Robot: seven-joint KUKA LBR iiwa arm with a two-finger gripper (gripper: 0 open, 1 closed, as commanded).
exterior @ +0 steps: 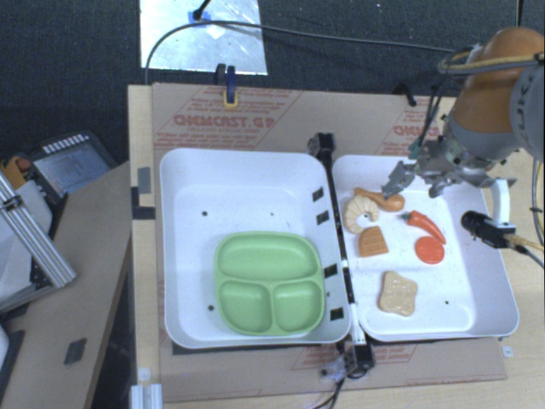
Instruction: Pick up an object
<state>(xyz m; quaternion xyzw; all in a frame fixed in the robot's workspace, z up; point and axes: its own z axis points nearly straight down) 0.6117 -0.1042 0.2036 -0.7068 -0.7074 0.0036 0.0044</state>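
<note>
Gripper [419, 180] at upper right, fingers spread wide, holding nothing, above right bin [485, 309] just beside shrimp [368, 207].

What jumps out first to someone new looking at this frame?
The pale green three-compartment plastic tray in the left white bin draws the eye first. Next, the cluster of toy foods in the right white bin: a red-orange chili pepper, a red round slice, a tan cracker. The grey two-finger gripper hovers over that bin's far edge.
</note>
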